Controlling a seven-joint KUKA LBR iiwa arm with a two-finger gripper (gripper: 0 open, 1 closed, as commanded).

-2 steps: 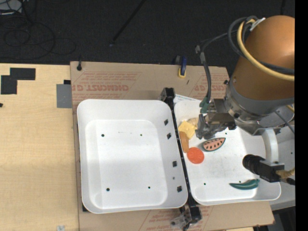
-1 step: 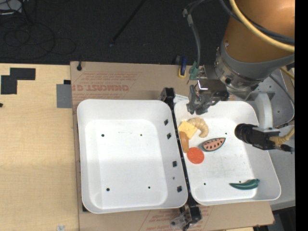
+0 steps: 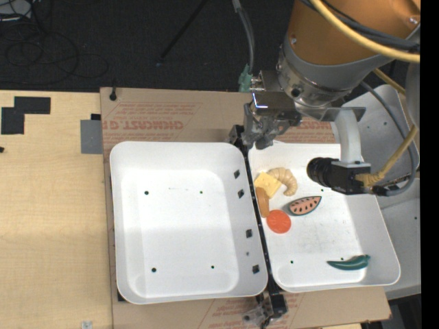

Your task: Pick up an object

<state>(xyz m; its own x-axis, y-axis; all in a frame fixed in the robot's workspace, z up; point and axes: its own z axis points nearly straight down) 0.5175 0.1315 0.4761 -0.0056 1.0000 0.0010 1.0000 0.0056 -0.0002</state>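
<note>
Pincer poised at the far edge of the right bin, toys clustered just below it.

Left bin [image 3: 178, 279] bare; in the right bin [image 3: 384, 266] the cheese wedge [image 3: 268, 184] and croissant [image 3: 284, 177] lie nearest, just below the pincer [image 3: 264, 137], likely the easiest targets. Whether it is spread or pressed together I cannot tell.

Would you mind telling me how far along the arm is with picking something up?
Done: nothing looks lifted; the croissant, cheese wedge, red disc, watermelon slice and green pepper all lie in the right bin. In hand: the gripper hangs over that bin's far left corner. Left: descend, grasp, lift.
</note>
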